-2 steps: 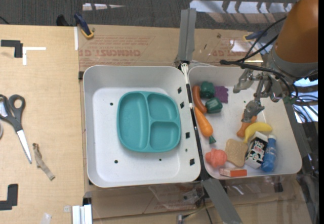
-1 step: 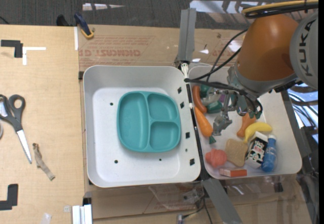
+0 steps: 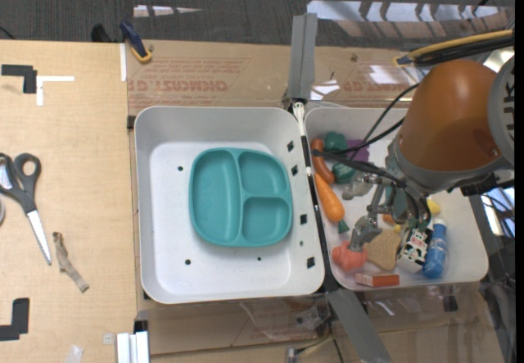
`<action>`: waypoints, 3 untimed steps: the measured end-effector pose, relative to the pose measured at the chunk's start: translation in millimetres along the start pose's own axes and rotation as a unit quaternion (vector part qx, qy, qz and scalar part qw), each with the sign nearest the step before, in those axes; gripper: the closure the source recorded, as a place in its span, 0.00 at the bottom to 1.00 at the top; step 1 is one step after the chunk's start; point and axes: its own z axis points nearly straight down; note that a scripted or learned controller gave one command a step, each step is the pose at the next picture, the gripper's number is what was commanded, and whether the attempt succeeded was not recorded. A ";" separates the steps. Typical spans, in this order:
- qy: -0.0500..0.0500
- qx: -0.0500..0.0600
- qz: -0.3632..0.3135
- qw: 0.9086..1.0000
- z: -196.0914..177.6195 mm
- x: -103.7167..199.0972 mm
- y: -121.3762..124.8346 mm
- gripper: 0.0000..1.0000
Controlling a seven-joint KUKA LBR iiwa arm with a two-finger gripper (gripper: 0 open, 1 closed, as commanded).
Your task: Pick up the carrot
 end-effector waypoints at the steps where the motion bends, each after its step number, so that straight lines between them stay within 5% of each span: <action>1: 0.000 0.000 -0.042 0.999 0.0 13.9 34.6 0.00; 2: -0.002 0.000 -0.093 0.996 -0.4 -24.0 44.6 0.00; 3: 0.000 0.000 -0.071 0.997 -10.5 12.8 -4.3 0.00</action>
